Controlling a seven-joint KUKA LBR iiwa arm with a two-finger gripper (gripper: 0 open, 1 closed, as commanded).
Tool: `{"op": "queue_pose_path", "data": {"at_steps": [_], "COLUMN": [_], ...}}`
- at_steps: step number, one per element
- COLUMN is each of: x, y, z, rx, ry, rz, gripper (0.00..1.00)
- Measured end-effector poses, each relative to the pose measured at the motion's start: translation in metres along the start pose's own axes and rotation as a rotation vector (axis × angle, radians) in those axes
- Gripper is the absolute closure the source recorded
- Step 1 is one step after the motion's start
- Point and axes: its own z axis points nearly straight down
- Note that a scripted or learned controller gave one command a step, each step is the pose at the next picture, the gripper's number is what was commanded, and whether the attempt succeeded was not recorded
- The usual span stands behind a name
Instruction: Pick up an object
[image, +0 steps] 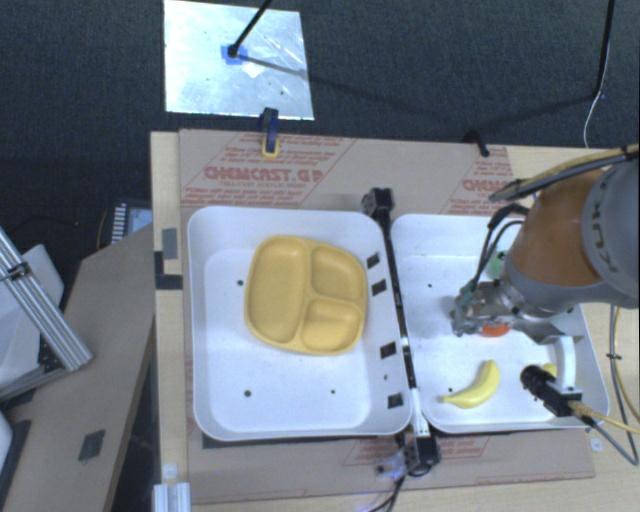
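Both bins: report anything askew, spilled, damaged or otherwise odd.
Nothing looks spilled or broken. The yellow divided plate sits turned at an angle in the left bin. In the right bin, a banana lies near the front edge, apart from the gripper.

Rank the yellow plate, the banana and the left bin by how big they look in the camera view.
Largest to smallest:
1. Left bin, the widest by far.
2. Yellow plate, which lies inside that bin and covers a good part of its floor.
3. Banana, in the right bin, clearly the smallest.
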Motion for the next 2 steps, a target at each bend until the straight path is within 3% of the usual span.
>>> {"op": "queue_pose_path", "data": {"at_steps": [2], "x": [-0.001], "y": [0.004], "z": [-0.108], "rx": [-0.002], "ry": [-0.001], "rz": [-0.001], "gripper": [1.00]}}
